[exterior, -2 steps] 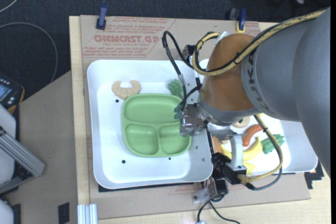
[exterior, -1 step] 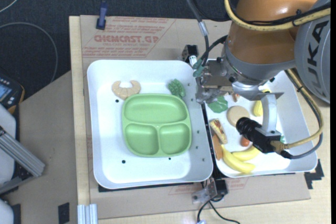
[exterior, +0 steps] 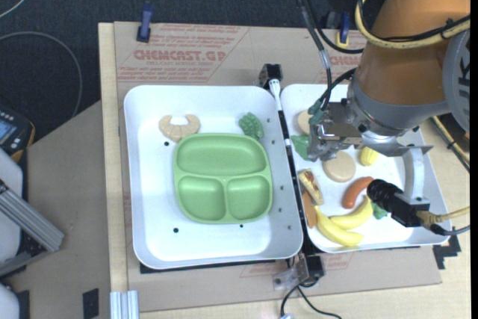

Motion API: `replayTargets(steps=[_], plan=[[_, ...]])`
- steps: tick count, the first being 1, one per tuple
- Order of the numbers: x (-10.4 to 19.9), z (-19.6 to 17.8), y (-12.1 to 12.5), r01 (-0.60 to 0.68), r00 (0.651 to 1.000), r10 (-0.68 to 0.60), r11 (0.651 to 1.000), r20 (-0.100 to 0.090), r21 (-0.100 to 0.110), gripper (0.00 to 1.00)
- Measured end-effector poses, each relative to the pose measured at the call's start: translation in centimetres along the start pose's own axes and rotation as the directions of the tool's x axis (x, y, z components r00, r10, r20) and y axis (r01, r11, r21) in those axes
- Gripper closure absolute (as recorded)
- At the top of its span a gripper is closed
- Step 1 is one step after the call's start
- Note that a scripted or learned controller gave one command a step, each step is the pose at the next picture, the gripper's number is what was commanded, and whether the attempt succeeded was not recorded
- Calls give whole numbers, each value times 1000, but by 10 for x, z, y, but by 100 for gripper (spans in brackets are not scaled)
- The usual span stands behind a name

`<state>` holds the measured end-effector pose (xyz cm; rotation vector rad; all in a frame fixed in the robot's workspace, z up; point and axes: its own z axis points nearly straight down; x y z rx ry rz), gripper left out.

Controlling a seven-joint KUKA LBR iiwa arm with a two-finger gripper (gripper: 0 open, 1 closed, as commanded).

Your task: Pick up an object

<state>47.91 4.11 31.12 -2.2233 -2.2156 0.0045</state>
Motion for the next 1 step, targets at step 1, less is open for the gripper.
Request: replayTargets(steps=[1], plan=[[56,-135,0,11,1000,-11,1000,-4,-20,100]])
